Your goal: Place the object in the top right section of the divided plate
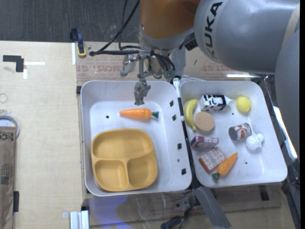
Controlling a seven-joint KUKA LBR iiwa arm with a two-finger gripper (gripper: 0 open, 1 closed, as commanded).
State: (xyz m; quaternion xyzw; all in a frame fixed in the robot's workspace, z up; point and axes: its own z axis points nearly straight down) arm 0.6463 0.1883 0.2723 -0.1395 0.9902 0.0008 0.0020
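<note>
Two white bins sit side by side. Over the left bin (90,128), the gripper (139,98) hangs with fingers nearly together, holding nothing, just beyond the carrot (138,113), which lies beyond the yellow divided plate (125,159).

"KUKA" is printed in black on the grey arm housing (238,27). Reddish lettering is seen on the cardboard strip (107,67) behind the bins, but cannot be read.
</note>
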